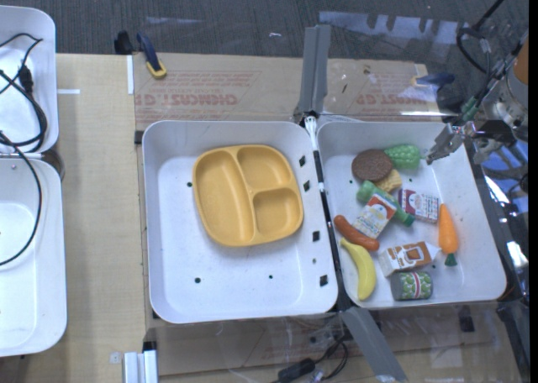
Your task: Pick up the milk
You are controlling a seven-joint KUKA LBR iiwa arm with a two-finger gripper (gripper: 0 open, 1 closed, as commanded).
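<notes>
Seen from above the table [92, 205], the tool [450, 139] hangs over the far right corner of the right bin [479, 205], its grip state impossible to tell. The arm is largely cut off at the right edge. The milk carton [408, 257] lies on its side near the bin's near wall, between a banana [363, 268] and a carrot [447, 233], just beyond a green can [413, 285]. A yellow divided plate [248, 194] sits in the left bin [168, 272].
</notes>
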